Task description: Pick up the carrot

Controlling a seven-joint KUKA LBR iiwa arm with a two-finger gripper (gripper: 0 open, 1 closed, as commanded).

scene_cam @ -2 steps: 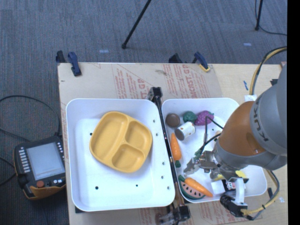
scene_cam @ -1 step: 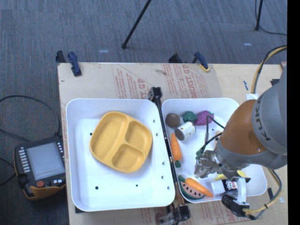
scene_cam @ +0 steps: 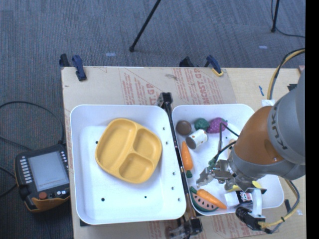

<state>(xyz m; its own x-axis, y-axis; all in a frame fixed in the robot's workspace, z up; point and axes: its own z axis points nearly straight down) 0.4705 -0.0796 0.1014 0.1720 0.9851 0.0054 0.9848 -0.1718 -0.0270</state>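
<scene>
Counter (scene_cam: 119, 81): carries two shallow white bins side by side.

Left bin (scene_cam: 84, 183): one yellow divided plate (scene_cam: 128, 150), lying near the bin's centre.

Right bin (scene_cam: 234, 111): the carrot (scene_cam: 186, 156) lies along the bin's left wall, about midway down it, orange body with a green tip pointing toward the front edge. Just beside it, toward the back edge, are a brown round item (scene_cam: 183, 127) and a white cylinder (scene_cam: 197, 138); a green item (scene_cam: 201, 124) and a purple item (scene_cam: 217, 125) sit near the back wall. A watermelon slice (scene_cam: 206, 200) rests in the front-left corner.

Hand (scene_cam: 212, 176): positioned over the right bin, between the carrot and the watermelon slice, apart from the carrot. Nothing is seen between its fingers. Whether they stand wide or narrow cannot be told.
</scene>
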